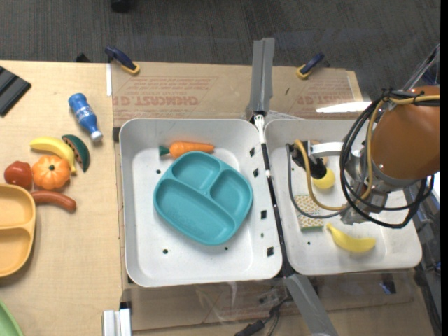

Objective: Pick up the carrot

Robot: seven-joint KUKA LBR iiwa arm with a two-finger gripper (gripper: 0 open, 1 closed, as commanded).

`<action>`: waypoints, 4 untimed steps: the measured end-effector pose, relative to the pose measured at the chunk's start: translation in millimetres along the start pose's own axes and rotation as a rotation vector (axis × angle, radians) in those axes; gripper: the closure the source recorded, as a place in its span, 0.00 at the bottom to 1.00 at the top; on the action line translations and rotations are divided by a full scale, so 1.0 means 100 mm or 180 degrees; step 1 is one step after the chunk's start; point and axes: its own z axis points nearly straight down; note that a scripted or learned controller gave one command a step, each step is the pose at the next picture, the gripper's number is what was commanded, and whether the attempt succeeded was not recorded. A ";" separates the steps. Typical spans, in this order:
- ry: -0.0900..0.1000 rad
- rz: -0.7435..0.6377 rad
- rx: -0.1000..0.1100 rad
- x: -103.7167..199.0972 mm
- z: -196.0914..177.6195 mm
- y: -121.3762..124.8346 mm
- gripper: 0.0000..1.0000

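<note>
Furthest left, on the open bench (91, 208) outside the bins, lie a tomato (17, 174), a small orange pumpkin (51, 173), a sausage (54, 200), a toy banana (50, 148) and a blue bottle (84, 116), with an orange divided dish (12, 233) at the left edge. The left bin (134, 257) holds a teal divided plate (203, 198), which sits at a slant and leaves bare floor along the bin's left and near sides. The carrot (187, 148) lies lengthwise in the narrow strip between the bin's far wall and the plate's far rim, just beside both, green top pointing left; above it the way is open. In the right bin (399, 254) a yellow round fruit (325, 180) sits toward the far left, a patterned sponge (308, 212) near the left wall and a second banana (352, 241) toward the near edge. The hand (355, 203) hangs over this bin just beyond that banana, well apart from the carrot; whether it is spread or pressed together cannot be told.
</note>
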 end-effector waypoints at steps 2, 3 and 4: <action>0.0005 0.0092 0.0003 0.00 -0.38 0.56 1.00; 0.0006 -0.0032 0.0005 0.40 -0.18 0.02 1.00; 0.0023 0.0507 0.0010 0.32 -1.03 1.03 1.00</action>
